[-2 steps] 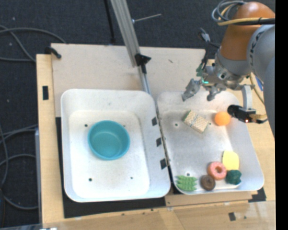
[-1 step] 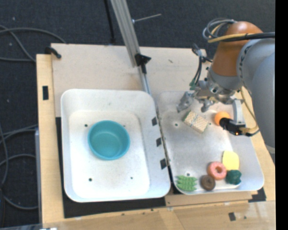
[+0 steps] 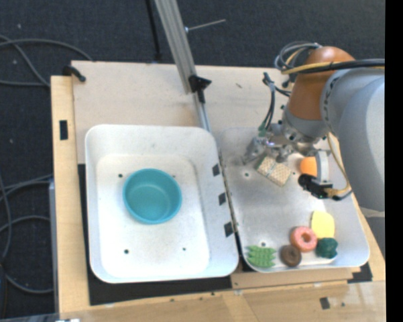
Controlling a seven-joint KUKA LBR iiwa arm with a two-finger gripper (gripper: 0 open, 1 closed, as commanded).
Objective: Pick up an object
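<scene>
The hand [image 3: 273, 154] is seen low in the right bin [image 3: 255, 206], touching a tan waffle piece [image 3: 275, 172]; its spread cannot be told. A centred, square grip should be confirmed before lifting.

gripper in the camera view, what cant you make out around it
- Gripper: too small and blurred to tell how its fingers stand or whether they touch the tan waffle piece below.
- Orange thing: partly hidden by the arm, so its shape is unclear.
- Right bin: its far right part is covered by the arm.
</scene>
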